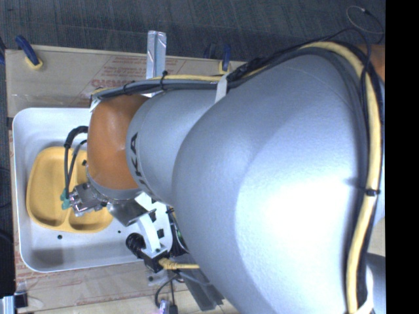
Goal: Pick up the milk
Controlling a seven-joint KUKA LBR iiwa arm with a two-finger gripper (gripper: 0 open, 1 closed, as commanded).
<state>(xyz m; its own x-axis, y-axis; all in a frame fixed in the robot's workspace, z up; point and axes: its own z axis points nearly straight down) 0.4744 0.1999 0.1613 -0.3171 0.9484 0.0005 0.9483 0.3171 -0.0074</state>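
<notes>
Milk could not be located; most of the bin (26, 175) was blocked by the arm (262, 175). A yellow dish (42, 188) was seen at left. Claw state could not be told. Carton judged light, crushable; grip advised across flat sides.

I note a grey arm (275, 175) with an orange band (111, 142) above the wrist, trailed by yellow and black cables (366, 142). I see a white bin (26, 129) holding a yellow object (46, 188). The bench (98, 70) is tan with faded red print. Blue clamps (27, 50) mark its edge. The floor (196, 12) is dark grey.
</notes>
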